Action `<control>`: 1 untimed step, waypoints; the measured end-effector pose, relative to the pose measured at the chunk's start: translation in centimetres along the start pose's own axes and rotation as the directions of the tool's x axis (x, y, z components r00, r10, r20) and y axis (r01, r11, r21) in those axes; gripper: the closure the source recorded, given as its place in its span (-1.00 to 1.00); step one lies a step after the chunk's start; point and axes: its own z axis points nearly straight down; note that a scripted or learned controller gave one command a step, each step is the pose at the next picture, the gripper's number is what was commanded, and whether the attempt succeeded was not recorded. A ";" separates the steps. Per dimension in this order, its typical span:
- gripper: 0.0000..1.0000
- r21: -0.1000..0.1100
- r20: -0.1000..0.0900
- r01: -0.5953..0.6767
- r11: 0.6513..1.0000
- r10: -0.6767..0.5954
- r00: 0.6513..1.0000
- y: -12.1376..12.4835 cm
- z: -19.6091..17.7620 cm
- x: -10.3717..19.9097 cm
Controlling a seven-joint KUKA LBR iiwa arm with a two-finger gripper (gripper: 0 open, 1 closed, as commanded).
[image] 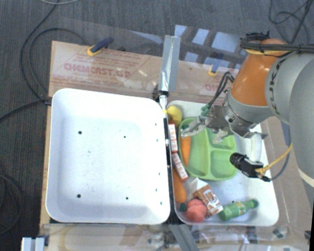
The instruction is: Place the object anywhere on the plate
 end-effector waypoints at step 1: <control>-1.00 0.000 0.000 0.000 1.000 0.000 1.000 0.0 0.0 0.0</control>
